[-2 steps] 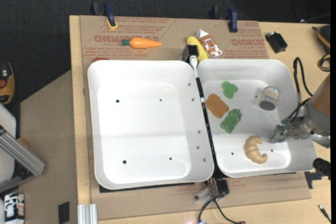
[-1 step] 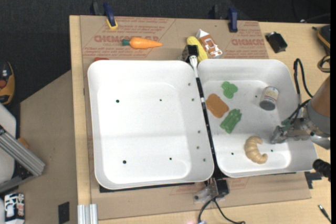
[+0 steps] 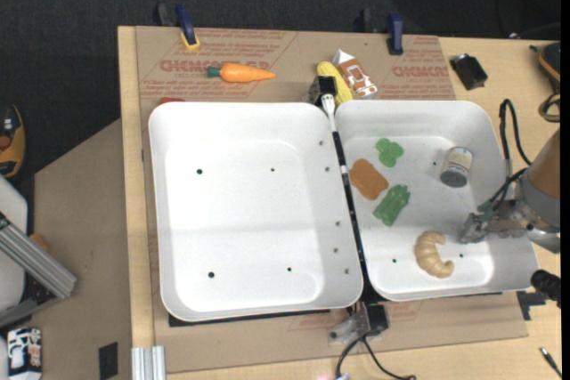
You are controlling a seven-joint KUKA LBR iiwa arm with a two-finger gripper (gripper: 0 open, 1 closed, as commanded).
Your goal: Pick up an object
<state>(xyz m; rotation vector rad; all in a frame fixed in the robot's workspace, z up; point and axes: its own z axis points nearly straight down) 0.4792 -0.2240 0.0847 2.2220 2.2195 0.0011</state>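
Note:
The right bin (image 3: 476, 125) holds several small objects. A tan croissant (image 3: 434, 253) lies near its front. A silver can (image 3: 457, 166) lies on its side toward the back right. A brown bread-like piece (image 3: 368, 179) sits near the left wall, between a small green piece (image 3: 388, 152) and a longer green piece (image 3: 391, 205). My gripper (image 3: 472, 230) is low inside this bin at its right side, just right of the croissant and slightly behind it. Nothing shows between its tips.
The left bin (image 3: 240, 209) adjoins the right one. Behind the bins on the board lie an orange carrot (image 3: 242, 74), a yellow item (image 3: 331, 77) and an orange-white packet (image 3: 356, 77). Blue clamps (image 3: 188, 29) (image 3: 395, 33) grip the far edge. Cables (image 3: 508, 133) run along the right bin's rim.

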